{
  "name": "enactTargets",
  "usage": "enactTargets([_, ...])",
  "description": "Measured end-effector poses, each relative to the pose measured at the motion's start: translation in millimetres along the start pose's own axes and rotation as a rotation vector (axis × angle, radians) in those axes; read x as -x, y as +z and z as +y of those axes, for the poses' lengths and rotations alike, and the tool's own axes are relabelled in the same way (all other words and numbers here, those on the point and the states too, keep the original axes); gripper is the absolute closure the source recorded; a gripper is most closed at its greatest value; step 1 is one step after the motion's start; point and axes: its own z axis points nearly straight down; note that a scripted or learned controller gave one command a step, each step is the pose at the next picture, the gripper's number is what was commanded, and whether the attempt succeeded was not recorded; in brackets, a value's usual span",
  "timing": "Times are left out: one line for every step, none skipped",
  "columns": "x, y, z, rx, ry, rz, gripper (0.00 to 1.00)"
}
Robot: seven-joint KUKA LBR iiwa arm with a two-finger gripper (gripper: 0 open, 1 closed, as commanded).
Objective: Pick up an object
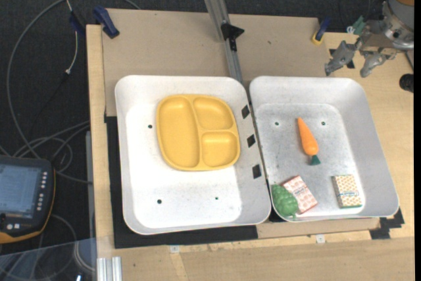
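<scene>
Four loose items sit in the right bin (368,108), none grasped yet. Nearest, at the bin's near-left corner, a green leafy toy (283,202) lies touching a small red-and-white box (300,193), the box partly overlapping it; that crowding would likely make either one an awkward grab. Just right of them, apart, a tan patterned box (346,191) lies flat near the near-right edge. Farther in, the toy carrot (307,137) lies alone mid-bin, orange body pointing far, green stub toward the near side. It has clear floor on all sides, so it looks like the easiest target.

Left bin (131,141) holds a yellow divided plate (197,131), three compartments, lying flat, centered toward the far half.

Farthest, the gripper (354,61) hangs beyond the right bin's far-right rim, over the bench, well apart from every item. Its fingers look spread, nothing between them. My read: parked outside the bin before an approach; task at start, a descent over the carrot would suit.
</scene>
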Motion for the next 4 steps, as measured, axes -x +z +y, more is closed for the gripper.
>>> enactTargets([0.1,0.0,0.0,0.000,0.000,0.000,0.00])
enactTargets([6.5,46.7,4.6,-0.004,0.002,0.000,0.00])
enactTargets([9.1,107.5,-2.7,-0.007,0.002,0.001,0.00])
enactTargets([8.0,162.4,-14.0,-0.007,0.002,0.002,0.00])
